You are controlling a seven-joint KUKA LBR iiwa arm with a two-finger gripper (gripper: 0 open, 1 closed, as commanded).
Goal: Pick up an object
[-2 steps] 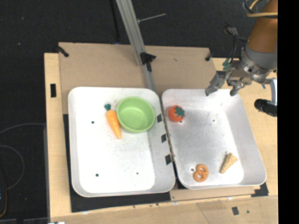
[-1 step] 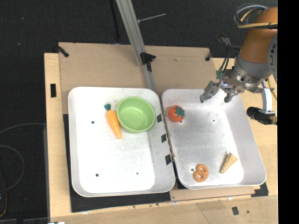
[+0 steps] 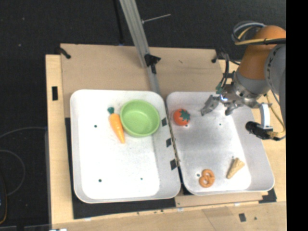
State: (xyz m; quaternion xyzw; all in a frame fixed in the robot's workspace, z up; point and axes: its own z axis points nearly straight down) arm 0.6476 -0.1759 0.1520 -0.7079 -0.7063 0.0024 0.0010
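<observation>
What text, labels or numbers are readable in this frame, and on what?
None readable.
Toys: the carrot, green bowl, tomato, pretzel and cone carry no print.
Bins: left bin and right bin are plain white apart from small dark dots, not characters.
Arm: no legible marking at this resolution.

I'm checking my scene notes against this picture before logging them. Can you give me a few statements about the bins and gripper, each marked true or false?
1. The carrot lies in the left bin. True.
2. The bowl is in the right bin. False: it sits in the left bin, beside the carrot.
3. The gripper holds the tomato. False: it hangs open above the right bin, apart from the tomato.
4. The pretzel and cone lie near the right bin's front edge. True.
</observation>
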